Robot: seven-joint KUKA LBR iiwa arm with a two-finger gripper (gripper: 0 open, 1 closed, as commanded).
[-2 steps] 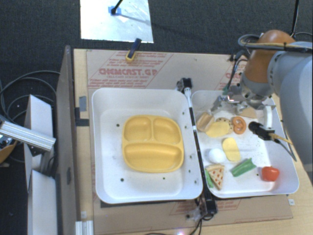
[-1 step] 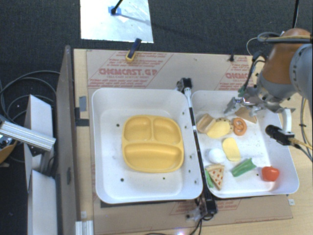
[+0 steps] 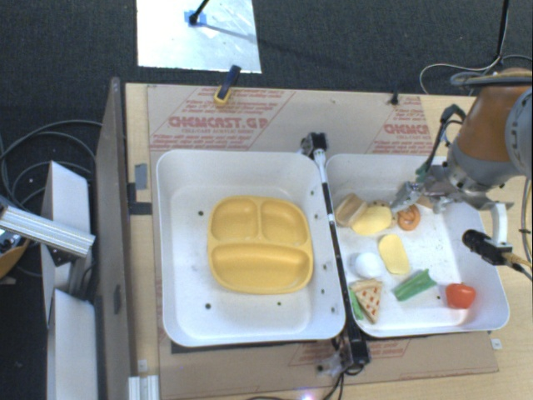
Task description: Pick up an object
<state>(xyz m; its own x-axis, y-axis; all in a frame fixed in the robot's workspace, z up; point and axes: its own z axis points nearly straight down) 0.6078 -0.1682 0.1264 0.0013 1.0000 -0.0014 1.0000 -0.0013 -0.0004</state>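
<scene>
In the right bin (image 3: 500, 311), nearest lie the red tomato (image 3: 460, 295) and green pepper (image 3: 414, 285). Farther back, the gripper (image 3: 410, 197) hangs directly over the orange slice (image 3: 408, 217); whether it grips anything, I cannot tell.

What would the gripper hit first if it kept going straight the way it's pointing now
Probably the round orange slice: the gripper points down and left into the right bin, with the slice just below its tip. The yellow lumpy piece lies just left and could be met instead; height above them is unclear.
</scene>
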